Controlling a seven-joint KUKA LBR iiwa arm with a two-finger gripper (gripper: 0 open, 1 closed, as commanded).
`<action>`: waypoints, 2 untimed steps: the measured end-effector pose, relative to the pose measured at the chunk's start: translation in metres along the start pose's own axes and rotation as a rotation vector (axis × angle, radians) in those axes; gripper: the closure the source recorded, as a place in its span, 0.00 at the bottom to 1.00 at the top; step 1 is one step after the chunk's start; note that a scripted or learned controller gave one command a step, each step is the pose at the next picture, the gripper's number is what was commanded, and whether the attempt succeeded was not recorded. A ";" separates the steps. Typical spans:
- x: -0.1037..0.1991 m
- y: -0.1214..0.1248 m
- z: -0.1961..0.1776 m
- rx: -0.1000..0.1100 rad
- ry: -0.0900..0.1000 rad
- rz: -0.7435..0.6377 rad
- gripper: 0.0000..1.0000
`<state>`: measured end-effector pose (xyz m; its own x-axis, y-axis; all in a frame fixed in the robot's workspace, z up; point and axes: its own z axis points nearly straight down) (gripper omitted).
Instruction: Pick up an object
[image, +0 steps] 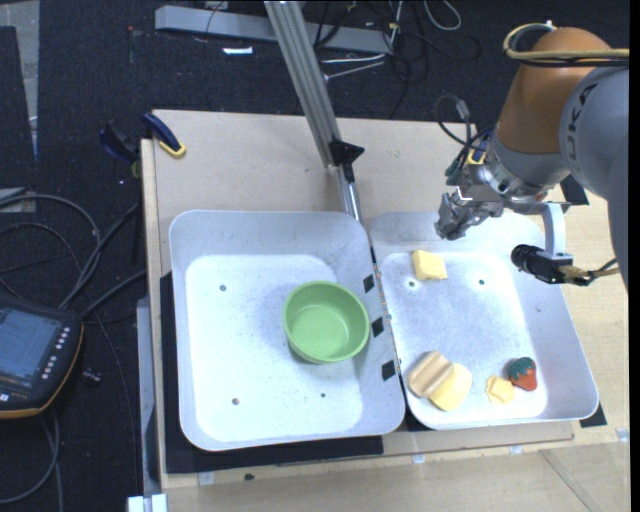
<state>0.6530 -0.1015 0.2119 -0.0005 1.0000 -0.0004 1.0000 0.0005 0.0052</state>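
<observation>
At the left edge of the frame a dark handheld control pendant lies beside the light wooden table. On the table stand two shallow white plastic bins. The left bin holds one round green plastic bowl, open side up, near the middle of that bin.

The right bin holds four small things: one pale yellow cheese-like wedge in its upper left part, one tan bread-like piece at its lower left, one small yellow chunk and one red strawberry-like toy with a green top at the lower right, these two just beside each other.

The grey tool hangs over the upper rim of the right bin, near the wedge and above it in the frame. How wide it stands I cannot tell, and nothing is seen in it.

I think the wedge is the nearest target. The risk is that the tool comes down on the sloped bin wall, or pushes the wedge away instead of closing around it, because it lies near the wall.
</observation>
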 end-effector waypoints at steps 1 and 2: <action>0.001 -0.003 -0.062 -0.001 0.000 0.000 1.00; 0.050 -0.008 -0.046 0.006 0.001 -0.003 1.00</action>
<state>0.6451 -0.0510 0.2578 -0.0040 1.0000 0.0009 1.0000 0.0040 -0.0009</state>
